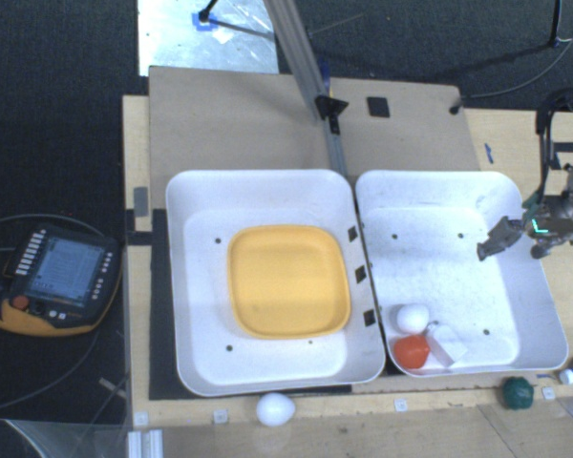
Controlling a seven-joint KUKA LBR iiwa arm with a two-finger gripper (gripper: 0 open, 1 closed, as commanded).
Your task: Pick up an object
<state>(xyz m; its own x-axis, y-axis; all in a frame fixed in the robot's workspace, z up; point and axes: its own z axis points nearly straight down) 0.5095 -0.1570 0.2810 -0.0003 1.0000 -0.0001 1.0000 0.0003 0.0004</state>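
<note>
Gripper (518, 239) hovers above the right bin (477, 203), well clear of the white ball (413, 318), fingers spread, holding nothing, seemingly poised to descend.

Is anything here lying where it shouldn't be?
Yes. A white egg-shaped thing lies on the bench just outside the left bin, and a green ball sits outside the right bin at its near right corner. A similar white egg and a red ball lie inside the right bin.
</note>
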